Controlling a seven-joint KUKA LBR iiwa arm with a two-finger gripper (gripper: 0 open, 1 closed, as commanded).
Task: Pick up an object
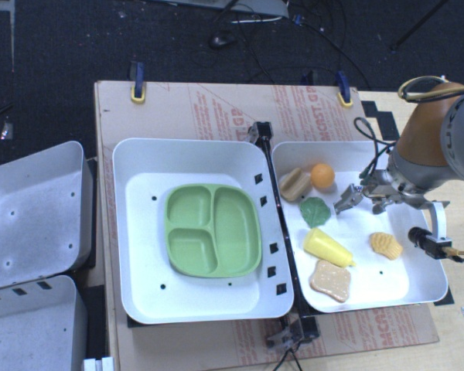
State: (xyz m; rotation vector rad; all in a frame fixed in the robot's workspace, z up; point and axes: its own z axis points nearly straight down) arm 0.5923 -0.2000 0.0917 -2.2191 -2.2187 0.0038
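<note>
We find two shallow white bins side by side on the brown cardboard-topped table (185, 103). The left white bin (139, 284) holds a light green plastic plate with three compartments (213, 230). The right white bin (425, 280) holds six items: a tan bread-roll piece (295, 184), a small orange ball (322, 176) just beside it, a dark green leafy lump (315, 211), a yellow cone-shaped piece (328, 248), a pale toast slice (331, 281) touching the cone's lower side, and a ridged yellow chip-like piece (386, 244). The grey arm with its orange band (433, 134) reaches in from the right. Its pincer (354, 199) hangs over the right bin, just right of the green lump, fingers spread and grasping nothing. The green lump lies apart from the fingertips.
</note>
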